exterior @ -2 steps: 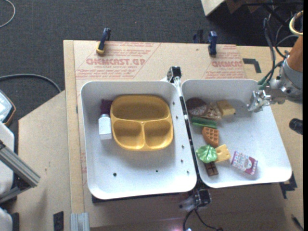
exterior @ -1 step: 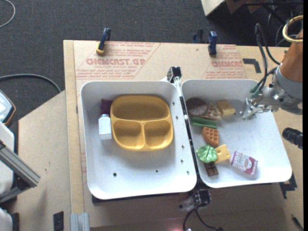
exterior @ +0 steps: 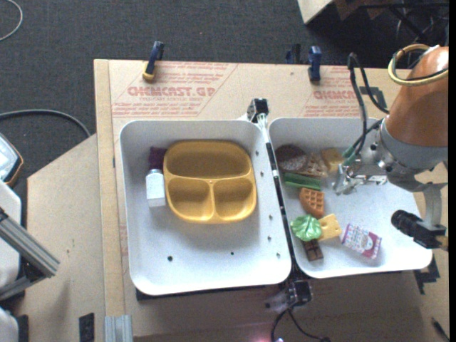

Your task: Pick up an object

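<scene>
Found in the left bin (exterior: 135, 262), going from its left side: a small white bottle (exterior: 155, 189) lying just beside a yellow divided plate (exterior: 210, 180), with a dark purple piece (exterior: 157, 155) behind the bottle. Judged the plate broad, stiff and slick, with only its thin rim to pinch, so set aside as a poor choice. Crossed the shared wall into the right bin (exterior: 399, 258) and met a loose spread of toy food: a brown lump (exterior: 290, 157) and a speckled flat piece (exterior: 312, 165) at the back, a green strip (exterior: 302, 182) in front of them, then an orange waffle (exterior: 312, 200), a green leafy piece (exterior: 306, 227) touching a yellow cheese wedge (exterior: 330, 226), and a dark chocolate bar (exterior: 313, 249) nearest the front. Saw further right a pink carton (exterior: 361, 239) lying flat, apart from the rest. Reckoned all of these light, hard plastic, not fragile but smooth enough to squirt out of a careless pinch. Judged the waffle the likeliest pick: stiff, ridged for grip, near the tool, best taken across its narrow width. Rated the carton second, across its short sides. Located the gripper (exterior: 349, 180) over the right bin, just right of the green strip; could not tell whether spread or closed, and made out nothing held in it.
</scene>
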